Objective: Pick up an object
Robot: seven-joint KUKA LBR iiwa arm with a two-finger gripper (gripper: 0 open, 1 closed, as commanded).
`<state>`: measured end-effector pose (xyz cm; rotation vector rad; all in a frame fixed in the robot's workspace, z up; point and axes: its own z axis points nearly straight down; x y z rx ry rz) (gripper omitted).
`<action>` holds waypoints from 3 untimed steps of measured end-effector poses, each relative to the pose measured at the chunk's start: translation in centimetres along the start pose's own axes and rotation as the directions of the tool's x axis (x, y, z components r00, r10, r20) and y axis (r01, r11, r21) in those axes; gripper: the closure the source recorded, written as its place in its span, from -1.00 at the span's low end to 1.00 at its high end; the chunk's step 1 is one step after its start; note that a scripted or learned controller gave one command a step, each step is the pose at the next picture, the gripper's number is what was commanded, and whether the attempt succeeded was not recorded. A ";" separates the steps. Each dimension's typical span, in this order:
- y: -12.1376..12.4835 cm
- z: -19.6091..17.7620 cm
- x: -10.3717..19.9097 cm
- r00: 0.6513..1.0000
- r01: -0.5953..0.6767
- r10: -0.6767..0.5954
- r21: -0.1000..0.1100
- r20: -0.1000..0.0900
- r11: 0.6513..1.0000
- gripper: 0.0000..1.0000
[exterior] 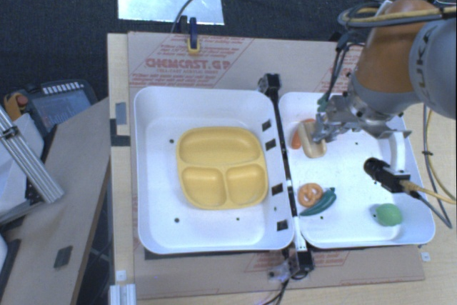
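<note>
My gripper (323, 129) hangs low over the upper left part of the right bin (357, 228). Directly under and beside it lies a tan bun-like piece (311, 145), with a small orange piece (295, 140) touching its left side. Whether the tan piece sits between the gripper's tips is hidden by the gripper body. Nearer the front of the same bin lie an orange pretzel (310, 193) and a dark green pepper (323, 202) side by side. A light green ball (388, 214) rests at the front right.
The left bin (153, 153) holds a yellow divided plate (220, 166). A black divider (280, 153) with clips runs between the two bins. The grey arm (400, 61) reaches in from the right above the right bin's back edge.
</note>
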<state>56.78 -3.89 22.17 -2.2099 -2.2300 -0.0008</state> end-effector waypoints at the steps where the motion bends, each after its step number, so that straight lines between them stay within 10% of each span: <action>1: -1.5 -0.4 4.3 1.000 0.000 0.000 -0.001 0.000 1.000 1.00; 3: -3.4 -1.3 14.3 1.000 0.002 -0.002 -0.002 -0.001 1.000 1.00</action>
